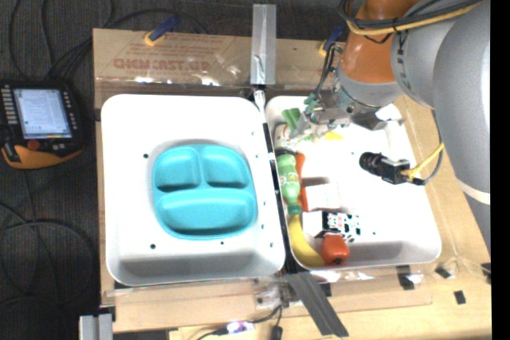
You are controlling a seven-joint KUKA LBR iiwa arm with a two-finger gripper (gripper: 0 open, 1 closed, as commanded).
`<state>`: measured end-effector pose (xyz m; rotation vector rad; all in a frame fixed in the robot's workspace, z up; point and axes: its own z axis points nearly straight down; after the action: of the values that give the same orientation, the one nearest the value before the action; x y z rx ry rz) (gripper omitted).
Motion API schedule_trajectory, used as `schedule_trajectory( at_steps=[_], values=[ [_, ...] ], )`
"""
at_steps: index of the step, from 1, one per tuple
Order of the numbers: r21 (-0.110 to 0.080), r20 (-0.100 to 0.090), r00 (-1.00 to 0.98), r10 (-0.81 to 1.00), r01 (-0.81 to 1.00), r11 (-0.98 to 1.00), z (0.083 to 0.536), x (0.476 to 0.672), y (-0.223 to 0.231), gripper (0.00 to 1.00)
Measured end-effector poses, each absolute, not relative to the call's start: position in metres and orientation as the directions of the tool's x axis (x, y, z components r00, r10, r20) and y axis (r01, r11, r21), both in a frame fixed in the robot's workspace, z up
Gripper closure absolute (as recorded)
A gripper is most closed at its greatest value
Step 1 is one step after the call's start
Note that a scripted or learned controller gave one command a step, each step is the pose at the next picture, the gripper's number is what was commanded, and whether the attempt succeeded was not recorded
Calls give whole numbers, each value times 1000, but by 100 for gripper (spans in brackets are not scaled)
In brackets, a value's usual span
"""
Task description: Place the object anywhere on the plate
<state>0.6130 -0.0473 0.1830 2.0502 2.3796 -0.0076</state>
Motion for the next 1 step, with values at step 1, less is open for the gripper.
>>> schedule_trajectory(
  at_steps=[1],
  values=[
    [-3,-4,-148,989,989,148,183,613,-47,0]
  ],
)
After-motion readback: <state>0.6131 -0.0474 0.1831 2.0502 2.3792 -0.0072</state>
